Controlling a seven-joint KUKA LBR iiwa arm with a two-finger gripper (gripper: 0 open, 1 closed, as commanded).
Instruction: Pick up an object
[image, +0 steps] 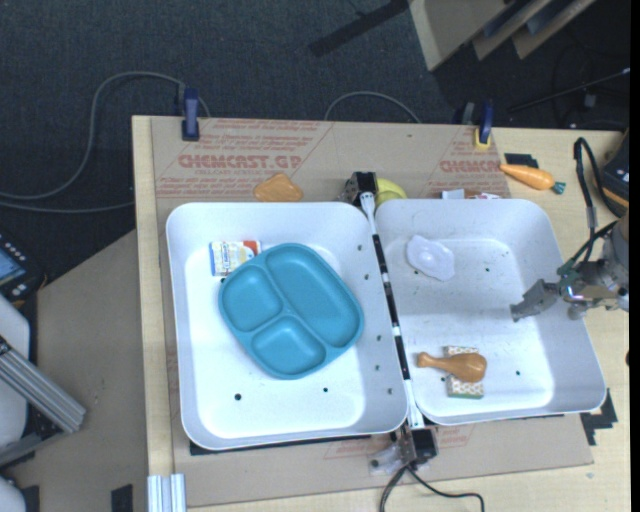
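- In the camera view, the gripper (535, 301) hung at the right bin's (500, 395) right side, low over bare floor; whether it was released or clenched could not be told, and nothing showed in its grasp.
- The nearest candidate, a toy drumstick (455, 363), lay on the right bin's floor toward the near wall, touching a small flat card (464, 388); a pale translucent piece (432, 258) sat toward the far wall.
- A blue divided plate (290, 309) and a small carton (232, 255) lay in the left bin (200, 300).
- Judged best: centre above the drumstick's thick end, align across its narrow width, descend straight, avoiding the card.
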